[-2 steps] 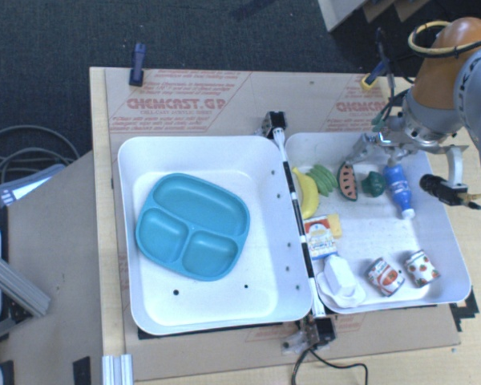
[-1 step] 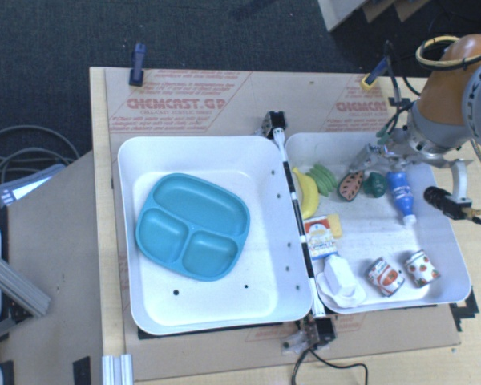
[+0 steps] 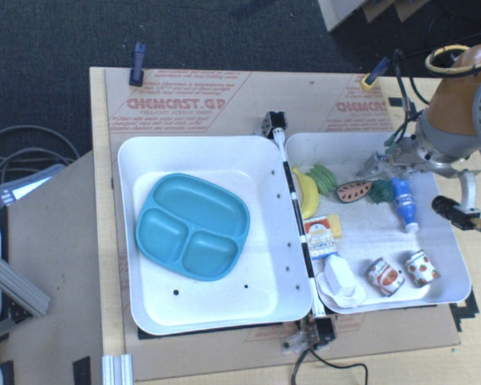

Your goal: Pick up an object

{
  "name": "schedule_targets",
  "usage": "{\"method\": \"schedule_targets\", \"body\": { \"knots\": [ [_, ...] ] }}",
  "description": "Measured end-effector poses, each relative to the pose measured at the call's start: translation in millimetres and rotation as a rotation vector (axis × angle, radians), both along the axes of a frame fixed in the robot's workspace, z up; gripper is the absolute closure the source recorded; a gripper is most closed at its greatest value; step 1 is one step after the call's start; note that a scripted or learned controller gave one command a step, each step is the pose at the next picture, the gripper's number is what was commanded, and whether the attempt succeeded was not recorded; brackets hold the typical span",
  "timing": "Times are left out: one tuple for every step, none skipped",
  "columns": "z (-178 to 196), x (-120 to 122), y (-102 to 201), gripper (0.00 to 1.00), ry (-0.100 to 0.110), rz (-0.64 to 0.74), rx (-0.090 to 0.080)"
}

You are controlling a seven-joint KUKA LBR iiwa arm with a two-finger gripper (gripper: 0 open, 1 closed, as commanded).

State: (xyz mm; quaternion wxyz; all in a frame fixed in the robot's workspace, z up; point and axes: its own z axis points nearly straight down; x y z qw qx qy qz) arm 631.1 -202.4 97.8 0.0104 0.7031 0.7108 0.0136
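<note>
While the watermelon slice lies near the right bin's back wall, gripper sits just above it w/ arm coming in from the right; can't tell its grip state. Blue bottle beside, banana by the divider, two cans at front. Left bin: blue tray.

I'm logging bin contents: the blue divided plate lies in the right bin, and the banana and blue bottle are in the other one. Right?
Not quite. The camera view shows the blue divided plate in the left bin, not the right. The banana and blue bottle are in the other one, the right bin.
</note>
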Motion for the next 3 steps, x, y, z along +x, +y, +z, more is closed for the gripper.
{"method": "schedule_targets", "body": {
  "knots": [
    [-1.8,-19.3,13.2,0.00,0.004,-0.004,-0.007],
    [29.4,-11.5,-12.7,0.00,0.032,-0.011,-0.006],
    [-13.6,-35.5,9.6,0.00,0.036,-0.011,-0.004]
  ]
}}
